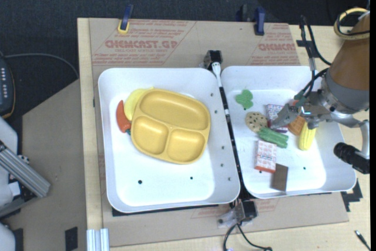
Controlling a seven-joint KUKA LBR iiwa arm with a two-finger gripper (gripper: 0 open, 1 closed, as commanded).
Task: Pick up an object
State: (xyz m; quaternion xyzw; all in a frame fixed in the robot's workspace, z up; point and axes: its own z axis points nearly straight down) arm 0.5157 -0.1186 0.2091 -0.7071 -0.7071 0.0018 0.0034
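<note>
My gripper (289,117) hangs low over the right bin (317,180), reaching in from the right. Under it lie a pink-red packet (273,110) and an orange item (297,126). A yellow corn cob (306,137) rests just to its right. A long green piece (272,137) lies just below the gripper. To its left are a round cookie (255,121) and a small green toy (244,98). I see nothing lifted off the bin floor.
A red-and-white packet (266,157) and a brown block (280,177) lie toward the right bin's front. The left bin (170,185) holds a yellow divided tray (170,125), with a red item (122,117) and a yellow item (136,99) at its left.
</note>
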